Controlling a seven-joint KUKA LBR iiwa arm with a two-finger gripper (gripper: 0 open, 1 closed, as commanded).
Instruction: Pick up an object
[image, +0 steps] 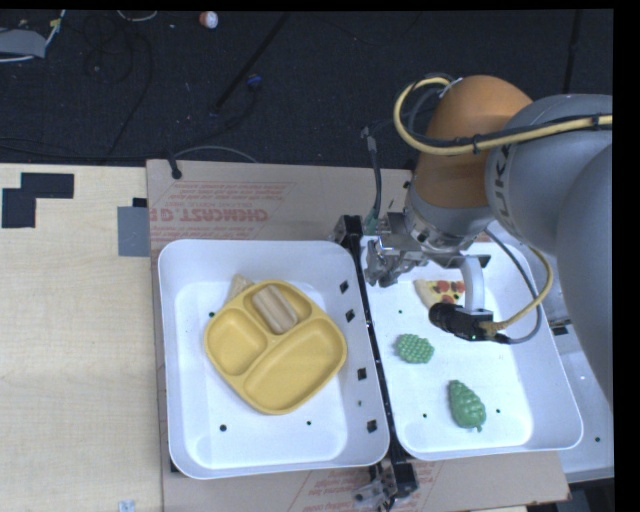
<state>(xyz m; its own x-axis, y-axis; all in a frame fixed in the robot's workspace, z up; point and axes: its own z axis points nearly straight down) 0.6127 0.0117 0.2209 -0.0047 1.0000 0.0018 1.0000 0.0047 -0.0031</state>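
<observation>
The right bin (520, 420) holds a pizza slice toy (441, 292) near its far side, a round green knobbly piece (414, 348) in the middle and a longer green knobbly piece (466, 404) nearer the front. My gripper (388, 264) hangs over the far left corner of this bin, just left of the pizza slice and close to the divider between the bins. Its metal parts blur together against the white floor. Nothing is visibly held in it. The arm's orange band and grey wrist cover the bin's far edge.
The left bin (190, 400) carries a yellow divided plate (290, 365) with a tan block (273, 306) in its far compartment. Another tan piece (240, 285) pokes out from behind the plate. A black cable end (458, 322) dangles beside the pizza slice.
</observation>
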